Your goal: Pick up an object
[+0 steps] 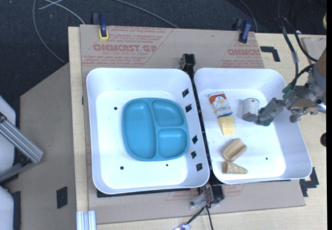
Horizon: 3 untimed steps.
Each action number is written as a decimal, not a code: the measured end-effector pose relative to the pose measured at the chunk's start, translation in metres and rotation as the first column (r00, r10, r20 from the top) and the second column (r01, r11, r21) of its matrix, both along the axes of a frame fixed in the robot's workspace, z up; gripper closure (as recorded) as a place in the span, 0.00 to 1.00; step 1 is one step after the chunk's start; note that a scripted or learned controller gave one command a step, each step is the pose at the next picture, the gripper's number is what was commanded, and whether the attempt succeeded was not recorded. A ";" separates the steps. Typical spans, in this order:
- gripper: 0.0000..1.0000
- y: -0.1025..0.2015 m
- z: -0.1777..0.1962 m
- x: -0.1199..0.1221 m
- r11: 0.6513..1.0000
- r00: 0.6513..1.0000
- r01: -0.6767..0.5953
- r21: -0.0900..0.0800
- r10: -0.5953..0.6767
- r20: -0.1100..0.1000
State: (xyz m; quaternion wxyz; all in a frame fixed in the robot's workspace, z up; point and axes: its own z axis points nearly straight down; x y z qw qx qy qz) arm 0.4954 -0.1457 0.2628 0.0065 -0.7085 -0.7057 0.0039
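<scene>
In the camera view, the gripper (pixel 265 113) sits low in the right bin (pixel 290 164), reaching in from the right. A small can (pixel 250 109) lies just to its left, apparently touching a fingertip, its long axis running roughly up the frame. Whether the jaws are open or closed I cannot tell. The arm slants down leftward from the wrist.

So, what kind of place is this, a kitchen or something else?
Most likely a robotics lab test bench, not a kitchen: two white bins clamped on a board, loose cables on dark carpet, and a gripper reaching over toy-like items beside a blue divided plate.
</scene>
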 end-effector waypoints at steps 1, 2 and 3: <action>0.00 0.000 0.007 0.002 1.000 1.000 -0.004 -0.003 0.004 0.013; 0.00 0.005 -0.036 0.003 1.000 1.000 -0.004 -0.001 0.004 0.009; 0.00 0.006 -0.078 0.001 1.000 1.000 -0.003 -0.001 0.003 0.010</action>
